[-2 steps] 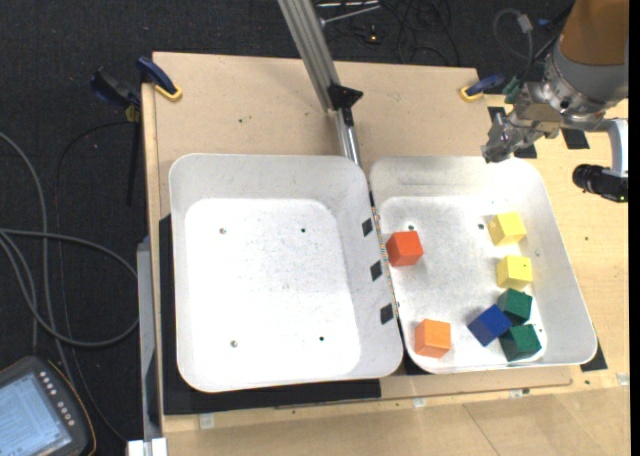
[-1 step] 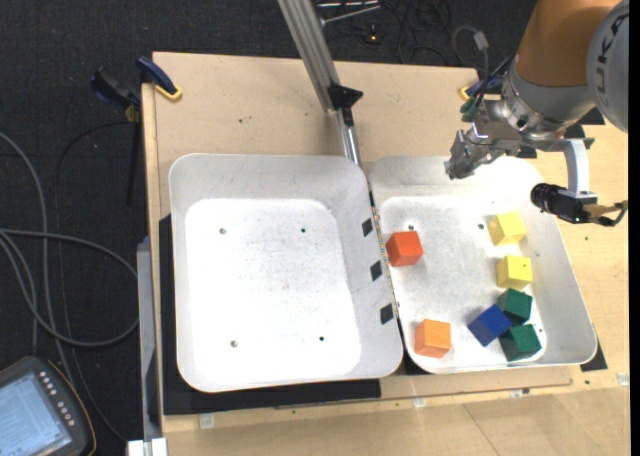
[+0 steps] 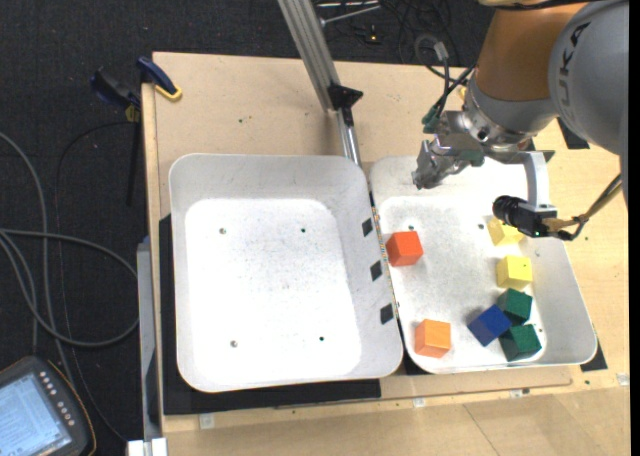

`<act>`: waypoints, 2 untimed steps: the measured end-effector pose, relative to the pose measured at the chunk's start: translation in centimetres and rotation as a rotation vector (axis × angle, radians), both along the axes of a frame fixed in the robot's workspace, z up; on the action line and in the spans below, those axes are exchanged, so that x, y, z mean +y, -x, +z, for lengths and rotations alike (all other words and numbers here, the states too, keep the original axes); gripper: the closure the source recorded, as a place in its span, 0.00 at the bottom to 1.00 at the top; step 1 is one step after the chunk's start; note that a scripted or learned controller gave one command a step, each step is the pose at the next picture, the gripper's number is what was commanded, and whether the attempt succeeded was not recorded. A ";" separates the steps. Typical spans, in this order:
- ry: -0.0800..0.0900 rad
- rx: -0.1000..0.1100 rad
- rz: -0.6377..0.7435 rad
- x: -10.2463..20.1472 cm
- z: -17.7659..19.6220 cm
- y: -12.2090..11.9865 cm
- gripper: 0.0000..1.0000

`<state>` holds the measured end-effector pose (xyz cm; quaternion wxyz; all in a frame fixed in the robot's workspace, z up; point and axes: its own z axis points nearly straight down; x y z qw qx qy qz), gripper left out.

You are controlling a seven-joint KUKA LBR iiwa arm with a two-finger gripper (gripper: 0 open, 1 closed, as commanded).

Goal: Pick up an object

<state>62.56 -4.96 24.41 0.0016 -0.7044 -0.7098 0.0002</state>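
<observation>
Over the right bin (image 3: pixel 560 344), near its twelve o'clock rim, the gripper (image 3: pixel 432 172) hangs at the end of the grey arm; whether its jaws are wide or narrow I cannot tell from this angle, and nothing shows between them. The blocks lie well away: an orange cube (image 3: pixel 404 247) toward seven o'clock of the gripper, another orange block (image 3: pixel 433 337) farther down, and toward four and five o'clock a crowded cluster of two yellow blocks (image 3: pixel 515 270), a blue block (image 3: pixel 489 325) and two green blocks (image 3: pixel 520 341). Dropping into that cluster risks nudging neighbours or pinching two together. The lone orange cube looks safer, though a straight descent from here would close on bare floor.
</observation>
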 end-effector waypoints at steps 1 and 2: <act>0.001 0.001 -0.001 4.5 -1.3 2.7 1.00; 0.000 0.000 -0.001 8.6 -0.8 5.6 1.00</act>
